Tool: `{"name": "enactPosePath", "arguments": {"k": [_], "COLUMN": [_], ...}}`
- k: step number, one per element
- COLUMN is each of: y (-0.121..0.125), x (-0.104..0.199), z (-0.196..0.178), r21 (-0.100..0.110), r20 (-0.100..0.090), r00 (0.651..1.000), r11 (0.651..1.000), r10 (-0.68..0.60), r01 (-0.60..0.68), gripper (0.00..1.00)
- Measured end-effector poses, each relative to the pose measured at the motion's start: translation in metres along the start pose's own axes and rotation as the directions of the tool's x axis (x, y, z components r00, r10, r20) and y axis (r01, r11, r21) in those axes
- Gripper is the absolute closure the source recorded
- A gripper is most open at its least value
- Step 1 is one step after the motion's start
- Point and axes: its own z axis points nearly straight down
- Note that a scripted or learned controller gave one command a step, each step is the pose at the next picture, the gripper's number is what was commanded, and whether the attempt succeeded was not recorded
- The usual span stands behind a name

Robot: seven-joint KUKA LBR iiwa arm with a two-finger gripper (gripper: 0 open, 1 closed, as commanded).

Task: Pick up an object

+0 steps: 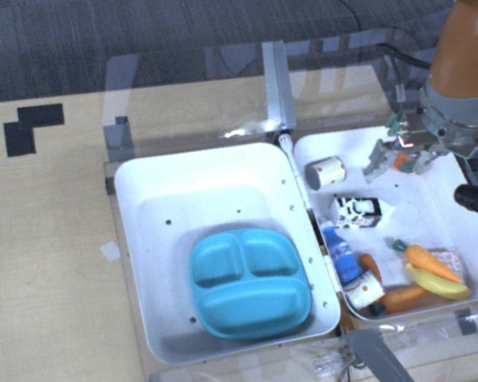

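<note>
My gripper (pixel 401 156) hangs over the back right part of the right bin (pixel 475 234), its two grey fingers spread open. A small orange and green thing (pixel 408 163) shows low between them; whether it is touched I cannot tell. In the same bin lie a silver can (pixel 324 171) at the back left, a black and white packet (pixel 358 210), a blue bottle (pixel 341 256) along the left wall, an orange carrot (pixel 430 261) and a yellow banana (pixel 440 283) at the front.
The left bin (pixel 153 244) holds a blue divided plate (pixel 249 283). An orange sausage-shaped item (pixel 402 299) and a white round cap (pixel 363 294) lie at the right bin's front. A metal post (pixel 277 85) stands behind the divider between the bins.
</note>
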Motion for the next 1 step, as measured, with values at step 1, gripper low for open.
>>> {"name": "enactPosePath", "arguments": {"k": [1], "y": [0.0112], "x": [0.0078], "z": [0.1234], "r21": [-0.003], "r20": [-0.001], "r00": [0.998], "r11": [0.998], "r10": [-0.056], "r01": [0.056], "gripper": [0.0]}}
